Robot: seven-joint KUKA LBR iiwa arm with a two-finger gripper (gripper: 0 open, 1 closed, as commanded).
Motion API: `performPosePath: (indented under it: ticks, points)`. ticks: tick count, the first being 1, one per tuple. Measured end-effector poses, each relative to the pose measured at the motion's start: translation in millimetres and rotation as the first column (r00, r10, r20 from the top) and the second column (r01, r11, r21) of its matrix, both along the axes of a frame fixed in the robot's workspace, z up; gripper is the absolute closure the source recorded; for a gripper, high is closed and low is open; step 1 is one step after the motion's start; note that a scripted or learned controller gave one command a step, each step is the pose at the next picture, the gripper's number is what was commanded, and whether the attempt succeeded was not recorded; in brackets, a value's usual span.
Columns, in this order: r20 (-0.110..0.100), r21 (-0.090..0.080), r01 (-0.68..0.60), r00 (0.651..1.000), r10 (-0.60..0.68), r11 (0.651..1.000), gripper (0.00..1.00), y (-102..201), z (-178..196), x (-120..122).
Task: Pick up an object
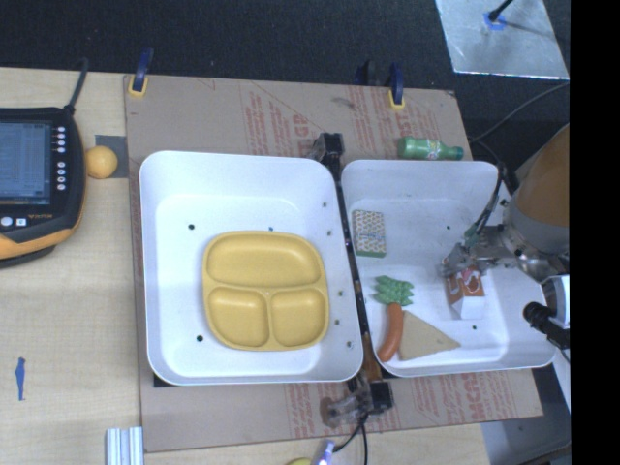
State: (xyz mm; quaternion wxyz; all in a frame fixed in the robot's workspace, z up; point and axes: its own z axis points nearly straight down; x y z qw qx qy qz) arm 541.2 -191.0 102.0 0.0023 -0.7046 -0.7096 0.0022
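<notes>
The right bin (426, 187) holds several small things. A tan waffle-patterned square (369, 232) lies near its left wall. A carrot (390, 329) with a green top (393, 289) lies beside a tan triangular slice (426, 338) at the front. A small red-and-white carton (469, 294) sits toward the right wall. My gripper (464, 260) reaches in from the right and hangs low over the carton's far end, at or just above it. The wrist hides the contact.
The left bin (174, 192) holds a yellow divided plate (264, 290). A green bottle (431, 148) lies on the cardboard behind the right bin. A control tablet (34, 177) and an orange ball (101, 161) sit at the far left.
</notes>
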Motion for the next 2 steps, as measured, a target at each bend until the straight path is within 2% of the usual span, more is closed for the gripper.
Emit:
performPosePath:
  ticks: [1,2]
  points:
    - [0.007,-0.001,0.000,1.000,0.000,1.000,1.00,73,-9,49]
    - [0.006,0.001,0.003,1.000,-0.003,1.000,1.00,135,91,35]
